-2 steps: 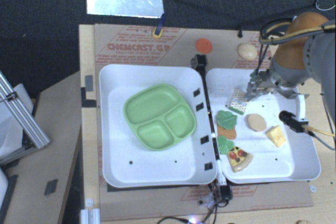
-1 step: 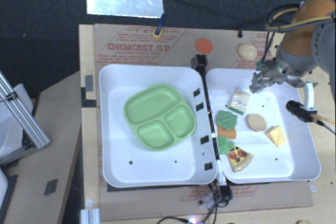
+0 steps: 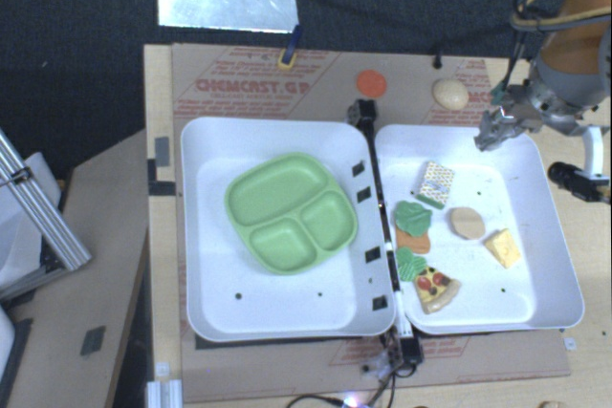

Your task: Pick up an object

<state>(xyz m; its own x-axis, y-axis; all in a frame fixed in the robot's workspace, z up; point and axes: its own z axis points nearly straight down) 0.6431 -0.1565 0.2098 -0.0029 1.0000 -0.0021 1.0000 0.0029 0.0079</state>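
Observation:
My gripper (image 3: pixel 490 137) hangs over the far right corner of the right bin (image 3: pixel 545 301), with nothing visible between its fingers. Below it in that bin lie several small toy foods: a patterned white-and-green block (image 3: pixel 436 183), a green leafy piece (image 3: pixel 414 217) on an orange slice (image 3: pixel 414 242), a tan round cookie (image 3: pixel 468 223), a yellow cheese wedge (image 3: pixel 503 248), another green piece (image 3: pixel 410 264) and a pizza slice (image 3: pixel 436 289). The block is the nearest, some way left of and nearer than the gripper.
The left bin (image 3: pixel 206 301) holds a green divided plate (image 3: pixel 291 212). Behind the bins on the cardboard sit an orange disc (image 3: pixel 371 84) and a beige egg-like object (image 3: pixel 450 94). A black divider (image 3: pixel 375 205) runs between the bins. A black fixture (image 3: pixel 579 180) juts in at the right.

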